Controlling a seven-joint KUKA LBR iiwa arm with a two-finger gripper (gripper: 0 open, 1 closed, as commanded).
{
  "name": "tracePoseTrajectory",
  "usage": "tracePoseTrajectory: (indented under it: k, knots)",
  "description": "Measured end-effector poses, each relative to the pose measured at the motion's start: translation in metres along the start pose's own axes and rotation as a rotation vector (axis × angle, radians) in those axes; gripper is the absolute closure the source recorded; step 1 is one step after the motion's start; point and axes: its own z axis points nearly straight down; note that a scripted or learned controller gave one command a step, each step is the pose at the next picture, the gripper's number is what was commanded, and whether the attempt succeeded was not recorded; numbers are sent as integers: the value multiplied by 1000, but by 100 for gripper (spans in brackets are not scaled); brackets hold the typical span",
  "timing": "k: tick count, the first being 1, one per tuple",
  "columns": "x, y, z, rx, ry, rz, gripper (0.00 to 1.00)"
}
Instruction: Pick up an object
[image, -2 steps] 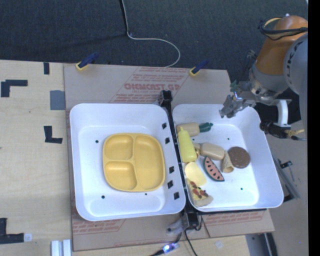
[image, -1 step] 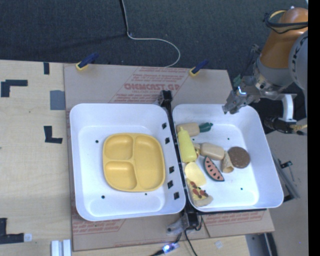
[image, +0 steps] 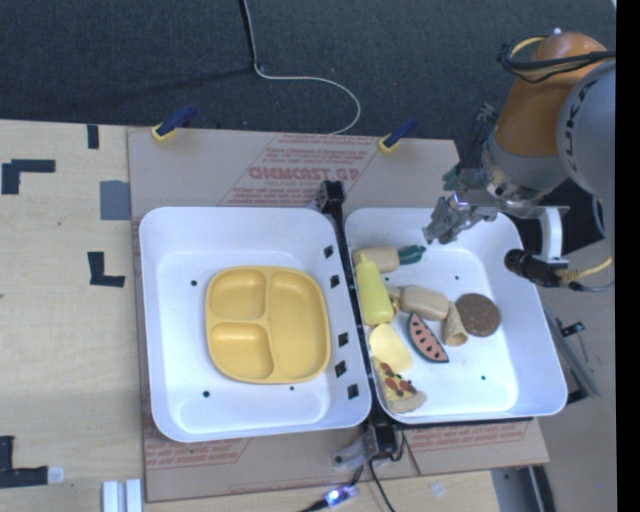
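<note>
- The gripper (image: 441, 232) hangs over the upper part of the right bin (image: 520, 395), at about 12 o'clock of that bin's floor, on the grey arm (image: 560, 110) with its orange band.
- Nothing can be seen between its tips; whether the gripper is spread or closed I cannot tell from this slanted view.
- The nearest candidate is the green-ended piece (image: 410, 254), just beside the gripper at about 7 o'clock from it. It touches the beige piece (image: 376, 258), and the two together run roughly 9-to-3.
- The other toys crowd the bin's 9 o'clock side: a yellow bottle (image: 373, 290) with its long axis near 12-to-6, a tan block (image: 424, 301), a watermelon slice (image: 427, 338), a brown round cookie (image: 478, 314), and a pizza slice (image: 399, 387) near 7 o'clock.
- The left bin (image: 170, 300) holds a yellow divided plate (image: 268, 325), well apart from the gripper.
- Judgement: no pick is made yet; the coming move looks like a short drop toward 7 o'clock, with the gripper closing across the green-ended piece's 9-to-3 axis.
</note>
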Motion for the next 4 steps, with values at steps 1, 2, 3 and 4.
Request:
tracePoseTrajectory:
  k: [1, 2, 3, 4]
  knots:
    - [38, -23, -5, 1, 1, -1, 100]
    - [94, -52, -11, 1, 2, -4, 100]
    - [140, -79, 3, 3, 1, -3, 100]
    - [194, -94, 4, 2, 2, -5, 100]
